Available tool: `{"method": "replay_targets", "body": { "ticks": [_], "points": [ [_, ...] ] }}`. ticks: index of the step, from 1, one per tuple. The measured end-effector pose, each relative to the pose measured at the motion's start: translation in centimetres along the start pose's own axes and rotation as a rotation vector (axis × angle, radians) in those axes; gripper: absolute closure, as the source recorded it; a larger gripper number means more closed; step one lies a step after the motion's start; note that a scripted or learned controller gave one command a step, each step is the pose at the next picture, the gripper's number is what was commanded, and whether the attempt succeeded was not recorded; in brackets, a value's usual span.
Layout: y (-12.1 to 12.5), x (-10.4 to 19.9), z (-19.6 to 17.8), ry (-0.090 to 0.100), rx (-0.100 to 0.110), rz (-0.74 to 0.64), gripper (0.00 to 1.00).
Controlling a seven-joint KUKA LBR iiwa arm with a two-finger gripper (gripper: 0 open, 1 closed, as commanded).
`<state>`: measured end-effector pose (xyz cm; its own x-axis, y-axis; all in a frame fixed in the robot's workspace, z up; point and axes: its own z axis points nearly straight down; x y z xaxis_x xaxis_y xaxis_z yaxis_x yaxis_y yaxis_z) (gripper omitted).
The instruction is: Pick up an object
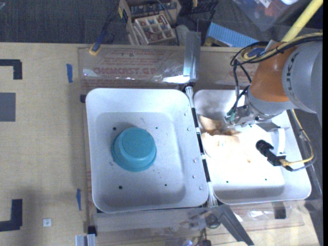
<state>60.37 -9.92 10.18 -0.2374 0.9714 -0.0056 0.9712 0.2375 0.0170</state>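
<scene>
The round teal plastic bowl, upside down in the left white bin, looks light, stiff and slick, best pinched at its rim; the gripper hangs over the right bin.

Harsh overhead light blows out the right bin floor; the left bin stays evenly lit, image slightly soft.

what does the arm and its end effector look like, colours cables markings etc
The arm is rounded light grey, with a broad orange band above the wrist and part of dark lettering on the grey shell. Black and yellow cables loop over the band. The end effector is a dark, compact metal assembly with a small green spot.
</scene>
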Motion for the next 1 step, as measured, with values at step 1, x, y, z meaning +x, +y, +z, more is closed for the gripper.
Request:
{"method": "replay_targets", "body": {
  "ticks": [1],
  "points": [
    [2.64, -0.83, 0.07, 0.001, 0.015, 0.273, 1.00]
  ]
}}
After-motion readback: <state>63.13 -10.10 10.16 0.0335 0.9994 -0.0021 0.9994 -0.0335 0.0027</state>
